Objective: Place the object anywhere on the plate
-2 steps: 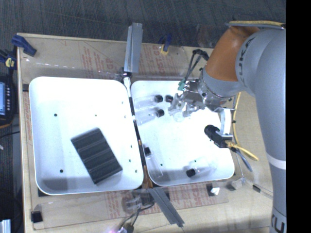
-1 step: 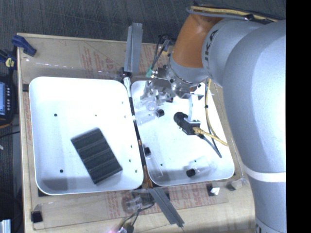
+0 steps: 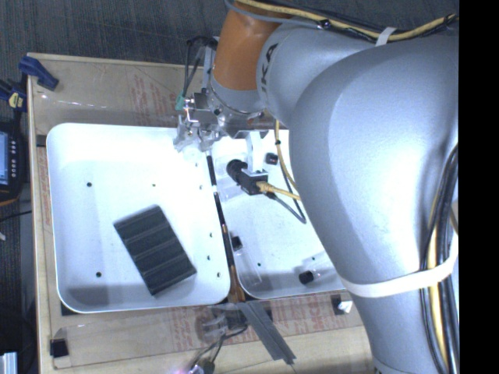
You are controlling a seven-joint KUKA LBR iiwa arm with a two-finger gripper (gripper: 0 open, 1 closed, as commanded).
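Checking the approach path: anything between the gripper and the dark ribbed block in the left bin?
Nothing visible. The gripper sits at the left white bin's top right corner; the dark grey ribbed rectangular block lies lower in that bin, with bare white floor between them.

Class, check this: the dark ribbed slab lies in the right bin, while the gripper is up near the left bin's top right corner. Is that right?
Not quite. The camera view shows the slab lying in the left bin, not the right one. The rest stands: the gripper is near that bin's top right corner.
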